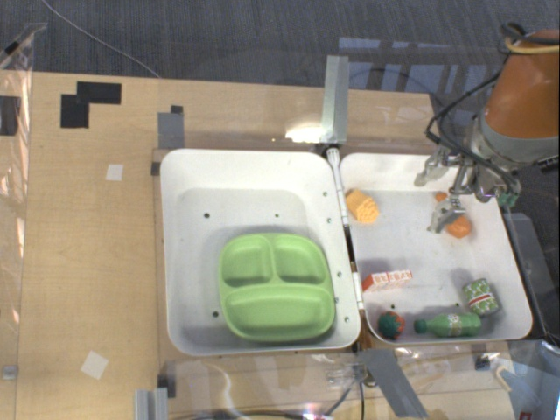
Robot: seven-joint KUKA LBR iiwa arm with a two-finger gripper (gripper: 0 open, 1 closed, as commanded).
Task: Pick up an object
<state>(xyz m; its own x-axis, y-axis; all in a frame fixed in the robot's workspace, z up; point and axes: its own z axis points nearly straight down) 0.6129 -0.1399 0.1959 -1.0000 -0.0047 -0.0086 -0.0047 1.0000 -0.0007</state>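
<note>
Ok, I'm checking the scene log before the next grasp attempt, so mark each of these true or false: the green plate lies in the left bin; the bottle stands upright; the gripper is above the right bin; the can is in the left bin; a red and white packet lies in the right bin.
1. The green plate lies in the left bin. True.
2. The bottle stands upright. False: it lies on its side.
3. The gripper is above the right bin. True.
4. The can is in the left bin. False: it is in the right bin.
5. A red and white packet lies in the right bin. True.
</note>
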